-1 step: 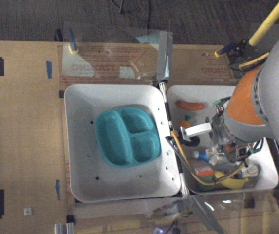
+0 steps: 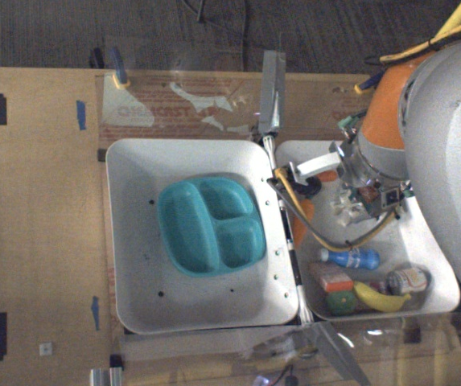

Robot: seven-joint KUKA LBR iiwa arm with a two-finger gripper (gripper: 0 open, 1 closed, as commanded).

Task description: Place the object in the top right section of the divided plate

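the grey arm with its orange band reaches in from the right and hangs over the right bin (image 2: 443, 292), its hand (image 2: 357, 203) low above the bin's upper half; whether the hand is wide, narrow or holding anything cannot be told from this slant. the teal divided plate (image 2: 211, 225) lies bare in the left bin (image 2: 133, 280), well apart from the hand, its three sections open. candidates for the task's object sit at the right bin's near end: a blue bottle (image 2: 351, 257), a banana (image 2: 380, 297), a red and green block (image 2: 339, 291) and a small jar (image 2: 408, 280), crowded close together. an orange thing (image 2: 301, 215) lies by the bin's left wall, partly under a yellow cable (image 2: 318, 233). to do the pick well, the hand should likely come straight down on one item with space either side, then lift clear of the raised divider between the bins. the looping cable and the packed cluster look the chief obstacles
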